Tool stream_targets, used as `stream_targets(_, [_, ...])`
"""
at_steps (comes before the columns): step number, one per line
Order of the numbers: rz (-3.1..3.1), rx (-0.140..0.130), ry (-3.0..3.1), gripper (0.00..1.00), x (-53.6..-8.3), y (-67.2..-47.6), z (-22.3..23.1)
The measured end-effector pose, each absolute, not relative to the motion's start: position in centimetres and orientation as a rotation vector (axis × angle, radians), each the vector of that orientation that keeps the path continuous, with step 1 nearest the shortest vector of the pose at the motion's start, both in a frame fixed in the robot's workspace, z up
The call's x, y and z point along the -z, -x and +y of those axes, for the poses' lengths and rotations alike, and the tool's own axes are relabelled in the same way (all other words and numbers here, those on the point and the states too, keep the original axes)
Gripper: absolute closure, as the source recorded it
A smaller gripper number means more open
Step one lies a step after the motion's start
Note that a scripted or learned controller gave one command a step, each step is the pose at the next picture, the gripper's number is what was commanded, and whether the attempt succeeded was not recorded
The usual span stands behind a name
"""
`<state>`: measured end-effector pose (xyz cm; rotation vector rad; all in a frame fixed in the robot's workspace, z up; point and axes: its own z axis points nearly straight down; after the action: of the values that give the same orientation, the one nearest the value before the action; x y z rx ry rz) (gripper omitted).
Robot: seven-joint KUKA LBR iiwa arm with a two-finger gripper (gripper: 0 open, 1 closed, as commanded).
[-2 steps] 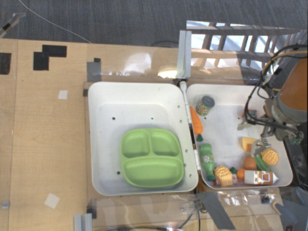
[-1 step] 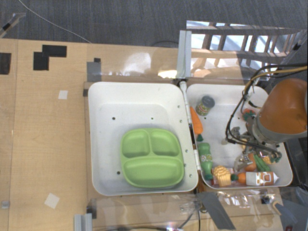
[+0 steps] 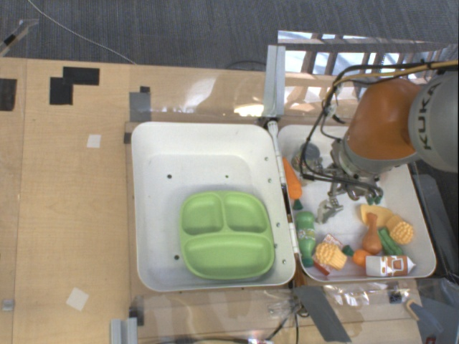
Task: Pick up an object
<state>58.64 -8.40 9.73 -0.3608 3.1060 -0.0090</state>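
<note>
Seen from the fixed camera above the bench, the grey-and-orange arm (image 3: 391,120) reaches in from the right and hangs its gripper (image 3: 331,210) over the right-hand bin (image 3: 424,253), just above a heap of toy food. A carrot (image 3: 292,181) lies along the bin's left wall, with corn cobs (image 3: 329,253), a drumstick (image 3: 372,236) and a small white bottle (image 3: 387,266) crowded near the front edge; whether the jaws are spread or pressed together cannot be told. The left bin (image 3: 165,156) holds a green divided plate (image 3: 226,233).
</note>
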Motion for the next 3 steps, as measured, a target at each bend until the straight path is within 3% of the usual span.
stream_targets(1, [3.11,0.005,0.288,0.0,-9.16,-50.78,-9.26])
stream_targets(3, [3.11,0.006,0.273,0.0,-9.16,-50.9,-8.73])
